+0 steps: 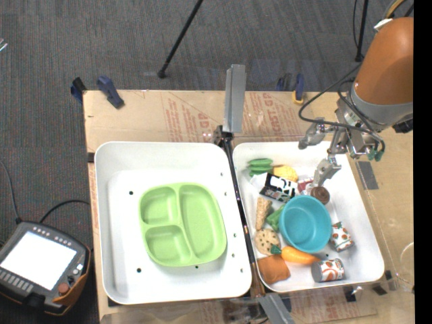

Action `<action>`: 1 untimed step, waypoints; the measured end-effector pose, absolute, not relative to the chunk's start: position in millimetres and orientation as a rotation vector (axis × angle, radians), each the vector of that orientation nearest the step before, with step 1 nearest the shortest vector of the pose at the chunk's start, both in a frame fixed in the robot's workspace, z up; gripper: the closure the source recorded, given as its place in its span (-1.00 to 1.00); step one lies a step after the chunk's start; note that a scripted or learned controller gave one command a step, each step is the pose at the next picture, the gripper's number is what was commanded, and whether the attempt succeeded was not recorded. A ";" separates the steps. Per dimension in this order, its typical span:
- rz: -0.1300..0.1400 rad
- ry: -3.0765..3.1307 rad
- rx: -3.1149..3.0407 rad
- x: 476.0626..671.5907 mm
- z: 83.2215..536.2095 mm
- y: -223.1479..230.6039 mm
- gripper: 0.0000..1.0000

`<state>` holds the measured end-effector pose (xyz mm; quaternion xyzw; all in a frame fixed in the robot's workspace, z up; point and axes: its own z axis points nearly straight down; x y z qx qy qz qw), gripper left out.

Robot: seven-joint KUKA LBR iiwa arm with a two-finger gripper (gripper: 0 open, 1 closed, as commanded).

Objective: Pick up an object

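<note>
My gripper point(322, 152) hangs over the back of the right bin point(368, 214), open, with only bare white bin floor between its fingers. One fingertip point(329, 172) is just above a small brown round object point(320, 195). A blue bowl point(305, 223) sits in the middle of the bin. Left of the gripper lie a green vegetable point(260, 164), a yellow piece point(285, 173) and a black-and-white carton point(277, 187). Toward the front are a cracker point(262, 211), a cookie point(266, 240), a carrot point(297, 255), an orange wedge point(273, 268) and two small cans point(329, 270).
The left bin point(115, 181) holds a green divided plate point(182, 223). A grey post point(234, 103) stands at the back between the bins. Cables run from the arm's wrist point(378, 106) over the right bin's back edge. A pendant point(40, 265) lies on the floor at left.
</note>
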<state>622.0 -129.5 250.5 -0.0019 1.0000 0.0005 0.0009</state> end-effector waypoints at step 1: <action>0.006 3.154 -0.055 579.2 97.7 -94.1 -1.00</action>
